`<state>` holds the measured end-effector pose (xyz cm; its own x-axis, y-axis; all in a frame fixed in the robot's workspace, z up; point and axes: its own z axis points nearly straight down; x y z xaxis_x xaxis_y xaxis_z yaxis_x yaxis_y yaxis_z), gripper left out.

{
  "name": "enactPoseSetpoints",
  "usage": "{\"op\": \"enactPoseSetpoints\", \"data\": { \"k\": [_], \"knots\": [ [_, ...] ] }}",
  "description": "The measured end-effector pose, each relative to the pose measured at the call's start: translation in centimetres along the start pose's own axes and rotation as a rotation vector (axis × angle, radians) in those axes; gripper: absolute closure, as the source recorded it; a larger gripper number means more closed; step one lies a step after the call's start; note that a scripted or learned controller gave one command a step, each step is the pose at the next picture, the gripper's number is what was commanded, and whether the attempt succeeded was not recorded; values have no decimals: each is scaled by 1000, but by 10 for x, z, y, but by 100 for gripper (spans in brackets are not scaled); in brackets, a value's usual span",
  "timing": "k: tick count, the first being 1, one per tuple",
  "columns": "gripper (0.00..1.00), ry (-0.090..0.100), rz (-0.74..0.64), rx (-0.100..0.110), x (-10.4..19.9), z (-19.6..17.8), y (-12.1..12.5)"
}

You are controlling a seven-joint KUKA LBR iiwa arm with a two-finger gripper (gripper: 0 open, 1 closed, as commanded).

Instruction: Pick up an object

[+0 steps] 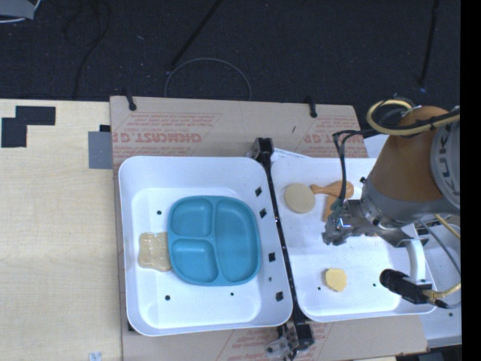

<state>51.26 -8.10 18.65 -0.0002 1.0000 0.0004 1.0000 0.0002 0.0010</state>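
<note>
Both bins under me are white: the left bin (135, 201) far off to my left, the right bin (361, 299) just beneath. Far left lies a turquoise-blue divided plate (212, 239), with a pale, translucent yellowish piece (154, 251) at its far edge. Just left of me sits a tan disc (300, 198); an orange piece (331, 190) lies beside it. Below me rests a yellow lump (335, 280). My arm (409, 168) wears orange above grey. The cardboard (225, 130) is brown with red print.
</note>
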Motion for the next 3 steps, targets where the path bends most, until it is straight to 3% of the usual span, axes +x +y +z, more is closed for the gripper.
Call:
{"op": "enactPoseSetpoints", "data": {
  "k": [1,3],
  "knots": [
    [100,0,-1,-1,7,-48,7],
    [100,2,-5,4,110,-59,3]
  ]
}}
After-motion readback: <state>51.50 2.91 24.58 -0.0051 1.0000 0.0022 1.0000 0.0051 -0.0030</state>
